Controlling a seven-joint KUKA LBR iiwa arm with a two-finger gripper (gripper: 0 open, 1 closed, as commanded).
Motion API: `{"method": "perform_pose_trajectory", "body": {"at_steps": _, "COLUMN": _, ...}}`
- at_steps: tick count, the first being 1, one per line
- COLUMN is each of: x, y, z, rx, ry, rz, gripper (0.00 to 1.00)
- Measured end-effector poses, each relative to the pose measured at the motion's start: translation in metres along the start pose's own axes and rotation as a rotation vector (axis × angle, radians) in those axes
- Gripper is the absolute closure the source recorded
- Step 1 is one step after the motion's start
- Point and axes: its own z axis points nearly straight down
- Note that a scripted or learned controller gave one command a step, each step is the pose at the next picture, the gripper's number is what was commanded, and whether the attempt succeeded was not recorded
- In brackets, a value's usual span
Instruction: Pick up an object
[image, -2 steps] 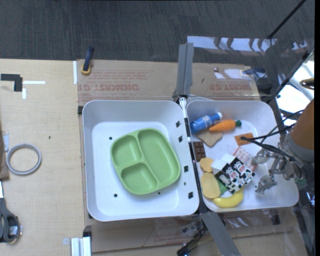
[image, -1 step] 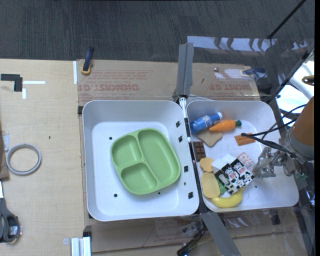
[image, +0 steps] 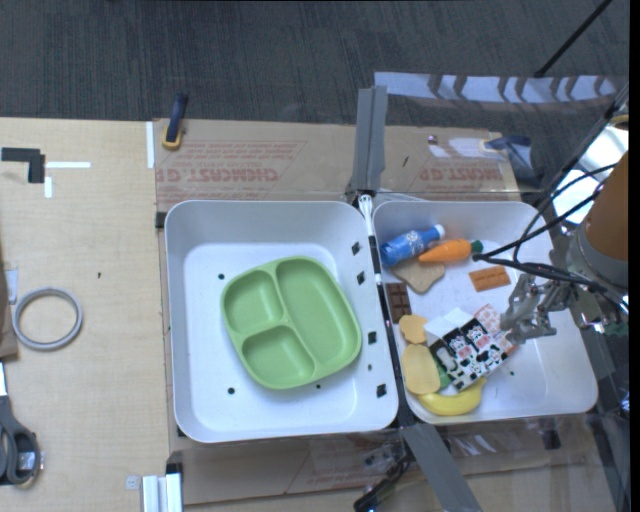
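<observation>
Camera view: the gripper (image: 522, 318) hangs low over the right bin (image: 560, 385), near its right wall, just beside the black-and-white patterned box (image: 470, 352). How far its tips are parted I cannot tell (they blur together), and nothing visibly sits between them. Near the bin's left wall lie a banana (image: 452, 403), a blue bottle (image: 411, 243) and a carrot (image: 447, 252). The left bin (image: 200, 380) holds a green divided plate (image: 290, 322).

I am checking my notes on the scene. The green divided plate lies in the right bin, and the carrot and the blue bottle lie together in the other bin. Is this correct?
Not quite. The camera view shows the green divided plate in the left bin, not the right one. The carrot and the blue bottle do lie together in the other bin, the right bin.
</observation>
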Motion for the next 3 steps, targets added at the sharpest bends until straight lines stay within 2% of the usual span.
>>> {"method": "perform_pose_trajectory", "body": {"at_steps": 1, "x": 0.015, "y": 0.032, "z": 0.067, "rx": 0.007, "ry": -0.008, "rz": -0.331, "gripper": 1.0}}
{"method": "perform_pose_trajectory", "body": {"at_steps": 2, "x": 0.011, "y": 0.082, "z": -0.001, "rx": -0.002, "ry": -0.001, "rz": -0.659, "gripper": 1.0}}
{"method": "perform_pose_trajectory", "body": {"at_steps": 3, "x": -0.005, "y": 0.151, "z": 0.0, "rx": -0.004, "ry": 0.0, "rz": -1.019, "gripper": 1.0}}
